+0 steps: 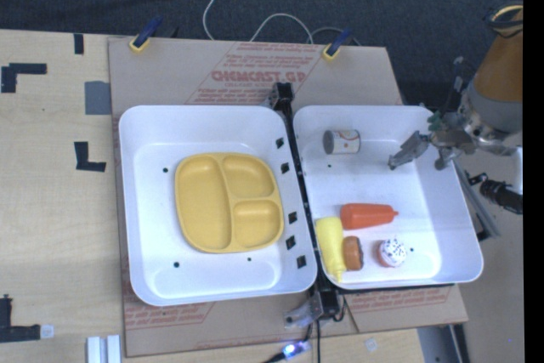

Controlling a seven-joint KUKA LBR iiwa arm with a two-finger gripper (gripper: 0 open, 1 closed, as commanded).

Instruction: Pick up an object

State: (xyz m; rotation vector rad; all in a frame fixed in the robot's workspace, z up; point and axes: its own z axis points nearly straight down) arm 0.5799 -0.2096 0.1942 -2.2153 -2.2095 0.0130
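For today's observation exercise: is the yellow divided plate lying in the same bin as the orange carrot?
No, the yellow plate lies in the left bin, the carrot in the right bin.

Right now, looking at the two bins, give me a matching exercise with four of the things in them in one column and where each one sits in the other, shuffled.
Things:
1. yellow divided plate
2. small grey-white cylinder
3. orange carrot-shaped toy
4. white spotted ball

Places:
A. right bin, near front edge, towards the right
B. middle of the left bin
C. right bin, far half, near the divider
D. middle of the right bin

Pairs: 1-B, 2-C, 3-D, 4-A
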